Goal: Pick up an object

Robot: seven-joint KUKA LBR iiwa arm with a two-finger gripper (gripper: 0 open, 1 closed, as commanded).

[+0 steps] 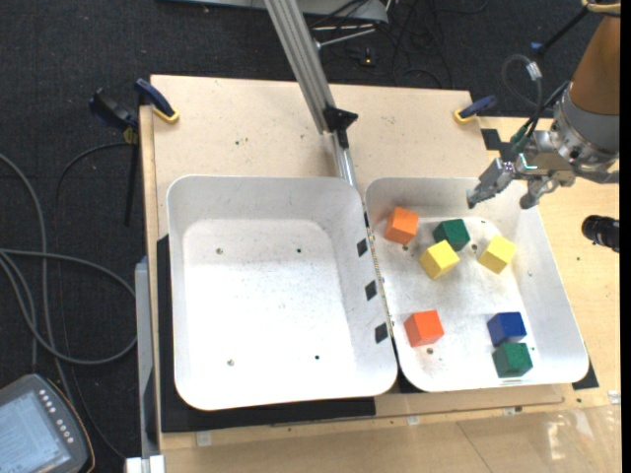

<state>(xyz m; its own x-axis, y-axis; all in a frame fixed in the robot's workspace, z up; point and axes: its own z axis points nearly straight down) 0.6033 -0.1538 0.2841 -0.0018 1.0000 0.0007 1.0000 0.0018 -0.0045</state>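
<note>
Hovering above the right bin's far right corner, the gripper has its two fingers spread apart with nothing between them. Below it in that bin lie an orange cube, a green cube touching a yellow cube, another yellow, an orange, and blue beside green.

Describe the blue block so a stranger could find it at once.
Start at the right-hand white bin, the one holding all the blocks. Go to its near right corner, where two blocks sit touching. The blue block is the farther of that pair, just behind a green block, and the one blue thing in the bin.
</note>
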